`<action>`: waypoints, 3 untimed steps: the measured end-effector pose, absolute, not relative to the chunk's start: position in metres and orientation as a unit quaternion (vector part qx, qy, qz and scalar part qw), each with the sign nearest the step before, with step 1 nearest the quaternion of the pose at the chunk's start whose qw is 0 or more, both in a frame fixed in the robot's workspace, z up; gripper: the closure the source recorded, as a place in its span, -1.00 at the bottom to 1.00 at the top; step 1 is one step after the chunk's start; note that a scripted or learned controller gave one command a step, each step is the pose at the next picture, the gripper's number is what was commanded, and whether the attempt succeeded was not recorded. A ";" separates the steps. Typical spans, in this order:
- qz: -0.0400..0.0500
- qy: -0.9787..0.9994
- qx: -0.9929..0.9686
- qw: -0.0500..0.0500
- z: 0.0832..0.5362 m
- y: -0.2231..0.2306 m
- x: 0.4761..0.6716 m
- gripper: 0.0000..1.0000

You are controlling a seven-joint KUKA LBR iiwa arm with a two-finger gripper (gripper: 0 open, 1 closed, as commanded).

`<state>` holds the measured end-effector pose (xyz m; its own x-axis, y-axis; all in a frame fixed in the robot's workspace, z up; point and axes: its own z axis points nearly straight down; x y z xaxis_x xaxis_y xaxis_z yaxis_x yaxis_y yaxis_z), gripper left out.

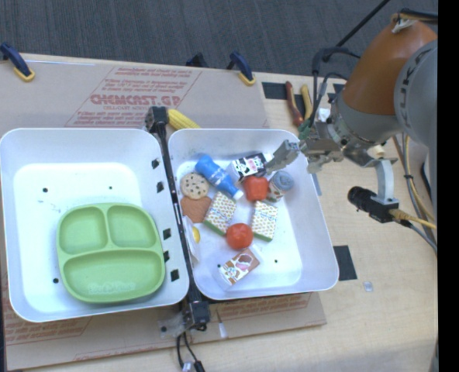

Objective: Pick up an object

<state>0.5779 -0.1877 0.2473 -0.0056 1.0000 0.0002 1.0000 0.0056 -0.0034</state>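
Several small toy items crowd the right bin point(311, 246); the claw point(285, 155) hangs at its far right corner above a black-and-white packet point(249, 163), beside a red ball point(256, 187). Approach step, I judge; next comes a descent. Whether its fingers are spread I cannot tell.

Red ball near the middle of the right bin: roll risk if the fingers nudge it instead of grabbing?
Likely yes. The red ball looks round and smooth, so an off-centre touch would probably send it rolling. It sits against a patterned block, which may stop it on that side. It looks like a light toy, so a pinch could squirt it out.
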 end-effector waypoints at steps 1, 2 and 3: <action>-0.007 -0.710 -0.704 -0.013 0.125 -0.185 0.593 -1.00; -0.006 -0.711 -0.703 -0.013 0.136 -0.187 0.593 1.00; -0.005 -0.711 -0.703 -0.013 0.146 -0.186 0.593 1.00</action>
<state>0.5933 -0.1864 0.1460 -0.0125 0.9999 -0.0104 0.9996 0.0127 0.0252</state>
